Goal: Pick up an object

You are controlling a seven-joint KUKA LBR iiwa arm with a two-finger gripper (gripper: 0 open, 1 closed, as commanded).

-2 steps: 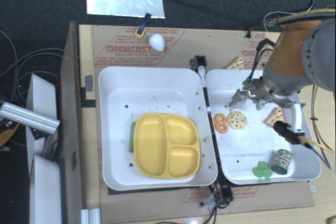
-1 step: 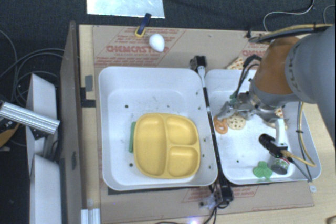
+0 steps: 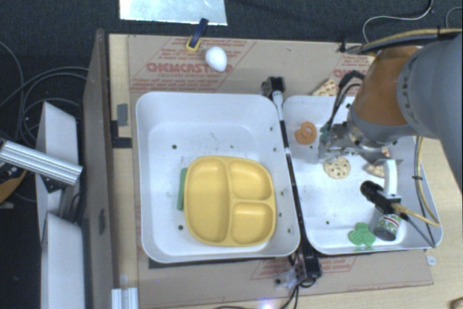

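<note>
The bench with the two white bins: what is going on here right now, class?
A grey robot arm reaches in from the right over the right bin, its gripper low beside a round cookie and an orange ring. Nothing can be seen between its fingers, so no pick is confirmed yet. A green piece and a dark bottle lie nearer that bin's front. The left bin holds a yellow divided tray.
</note>
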